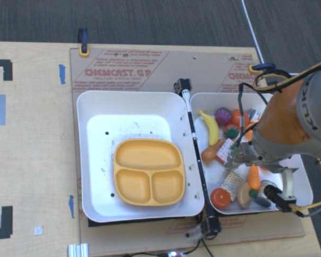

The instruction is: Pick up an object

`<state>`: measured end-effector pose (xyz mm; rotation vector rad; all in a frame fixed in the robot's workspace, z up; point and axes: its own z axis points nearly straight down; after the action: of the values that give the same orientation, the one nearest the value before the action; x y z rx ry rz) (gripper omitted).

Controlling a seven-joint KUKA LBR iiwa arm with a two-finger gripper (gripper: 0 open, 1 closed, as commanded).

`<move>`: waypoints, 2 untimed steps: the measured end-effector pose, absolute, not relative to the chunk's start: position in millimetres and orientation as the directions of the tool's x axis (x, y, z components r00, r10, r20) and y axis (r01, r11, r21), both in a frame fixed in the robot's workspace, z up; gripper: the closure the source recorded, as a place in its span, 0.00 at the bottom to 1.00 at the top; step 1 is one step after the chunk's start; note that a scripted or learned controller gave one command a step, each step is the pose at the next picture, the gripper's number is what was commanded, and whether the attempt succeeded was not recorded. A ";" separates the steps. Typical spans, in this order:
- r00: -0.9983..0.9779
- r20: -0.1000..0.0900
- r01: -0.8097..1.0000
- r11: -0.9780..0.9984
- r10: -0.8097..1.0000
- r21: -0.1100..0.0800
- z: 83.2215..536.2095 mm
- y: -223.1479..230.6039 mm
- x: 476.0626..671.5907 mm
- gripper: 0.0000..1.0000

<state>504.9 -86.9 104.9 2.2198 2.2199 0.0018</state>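
The right bin holds several toy foods: a yellow banana, a purple piece, a brown pear-shaped piece, a red and white packet, a red tomato, a speckled wedge and an orange carrot. My gripper hangs low over the middle of this bin, just right of the packet and above the wedge. The wrist and orange band hide its tip and the items beneath it.
The left bin carries a yellow divided plate. A black clamp and bar run between the two bins. Cables loop above the arm at the right bin's far edge. Both bins rest on a cardboard sheet.
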 end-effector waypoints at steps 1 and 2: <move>0.000 -0.001 1.000 0.000 1.000 0.002 104.7 -86.9 504.8 0.00; -0.001 -0.001 1.000 0.001 1.000 0.004 114.0 -86.8 505.9 1.00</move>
<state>505.9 -86.8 114.0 2.2181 2.2196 0.0030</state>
